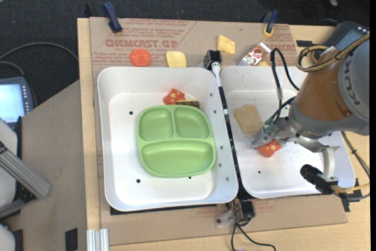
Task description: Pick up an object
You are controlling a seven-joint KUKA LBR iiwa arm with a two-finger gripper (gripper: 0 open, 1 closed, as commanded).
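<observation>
In the right bin (276,176) lie a tan bread-like slab (248,119) and, just below it, a small red-orange piece (268,149). My gripper (264,139) hangs low over the bin, right at the red-orange piece and touching or nearly touching its upper edge. The arm's orange band (320,97) rises to the right of it. The left bin (117,144) holds a green divided plate (175,140), with a red piece (174,96) and a dark brown item (188,104) at the plate's far edge.
Behind the bins on the cardboard lie an orange disc (140,57), a pale yellow block (175,59), a yellow wedge (226,44) and a small red-and-white carton (254,56). A black clip (212,59) sits where the bins meet. Cables (282,76) loop over the right bin.
</observation>
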